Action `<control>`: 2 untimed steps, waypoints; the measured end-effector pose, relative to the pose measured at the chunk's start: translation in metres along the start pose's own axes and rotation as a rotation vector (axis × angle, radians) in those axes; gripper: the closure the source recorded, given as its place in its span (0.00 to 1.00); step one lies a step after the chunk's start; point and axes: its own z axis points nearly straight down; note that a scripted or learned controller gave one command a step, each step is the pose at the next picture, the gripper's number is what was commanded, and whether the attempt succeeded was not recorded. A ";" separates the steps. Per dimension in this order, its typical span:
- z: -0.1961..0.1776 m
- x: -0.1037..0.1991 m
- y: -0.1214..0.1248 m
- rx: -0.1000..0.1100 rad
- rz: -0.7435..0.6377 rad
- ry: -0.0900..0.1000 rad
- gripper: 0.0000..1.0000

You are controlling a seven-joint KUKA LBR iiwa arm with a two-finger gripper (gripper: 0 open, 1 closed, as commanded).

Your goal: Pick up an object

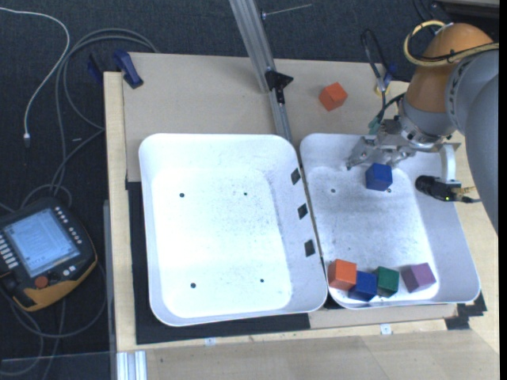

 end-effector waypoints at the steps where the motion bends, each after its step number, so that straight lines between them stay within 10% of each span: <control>1: -0.002 0.048 -0.026 0.008 0.000 0.003 0.00; 2: -0.001 0.074 -0.061 0.010 0.002 0.003 0.00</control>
